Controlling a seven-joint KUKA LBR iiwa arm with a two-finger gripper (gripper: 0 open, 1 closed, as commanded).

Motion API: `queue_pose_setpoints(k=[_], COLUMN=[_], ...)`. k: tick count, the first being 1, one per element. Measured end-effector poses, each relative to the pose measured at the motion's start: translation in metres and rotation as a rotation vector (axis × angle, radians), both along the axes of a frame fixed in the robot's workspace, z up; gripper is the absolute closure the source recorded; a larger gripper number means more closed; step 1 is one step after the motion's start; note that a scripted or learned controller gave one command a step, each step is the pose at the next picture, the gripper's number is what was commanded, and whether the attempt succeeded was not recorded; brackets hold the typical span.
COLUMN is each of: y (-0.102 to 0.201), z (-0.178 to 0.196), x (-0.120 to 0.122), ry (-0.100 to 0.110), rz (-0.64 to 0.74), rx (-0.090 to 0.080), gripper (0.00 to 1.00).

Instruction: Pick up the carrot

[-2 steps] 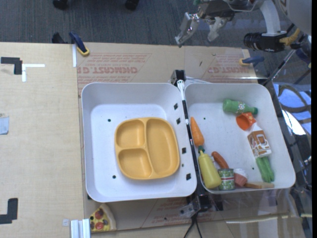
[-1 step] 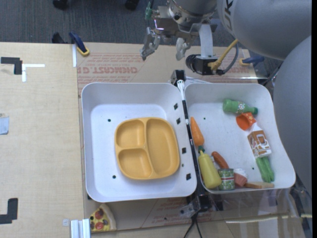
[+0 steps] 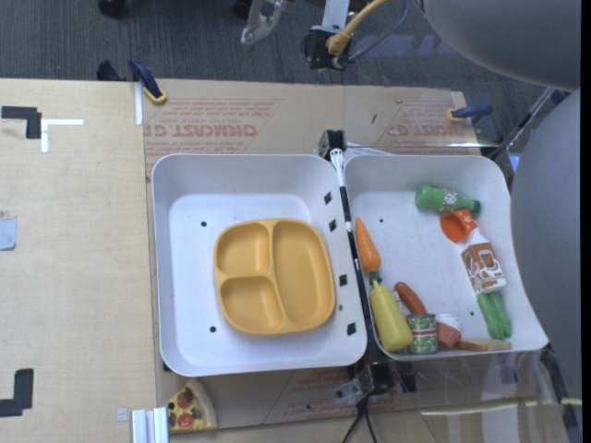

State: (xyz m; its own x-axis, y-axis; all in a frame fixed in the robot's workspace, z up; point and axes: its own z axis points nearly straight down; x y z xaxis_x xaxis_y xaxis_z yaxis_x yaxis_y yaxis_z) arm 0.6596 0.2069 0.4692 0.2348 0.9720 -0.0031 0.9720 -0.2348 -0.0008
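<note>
- In the camera view, the two-finger gripper (image 3: 259, 21) on the grey arm is hanging beyond the far edge of the bench, outside both bins. Whether it is released or clenched cannot be told from here.
- The small, orange, tapered toy carrot (image 3: 367, 244) is lying well apart from the gripper, nearer the camera and slightly to the view's right of it. It is resting in the right-hand shallow white bin (image 3: 499, 187), just beside the wall shared with the neighbouring bin.
- The carrot's end farthest from the gripper is sitting just beside a yellow squeeze bottle (image 3: 390, 319).
- The carrot is probably going to handle as light, stiff and smooth, so it is likely to slip or roll.
- Closing across its thicker middle is looking safest, though the nearby wall is crowding one side.
</note>
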Motion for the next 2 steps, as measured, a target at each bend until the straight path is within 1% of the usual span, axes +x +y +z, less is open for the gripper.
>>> queue_pose_setpoints(k=[1,2], y=[0.0217,0.0209], z=[0.0677,0.0704], x=[0.0003,0.0006], ry=[-0.001,0.000], rz=[-0.347,-0.725], rx=[0.001,0.001], gripper=[0.00,0.00])
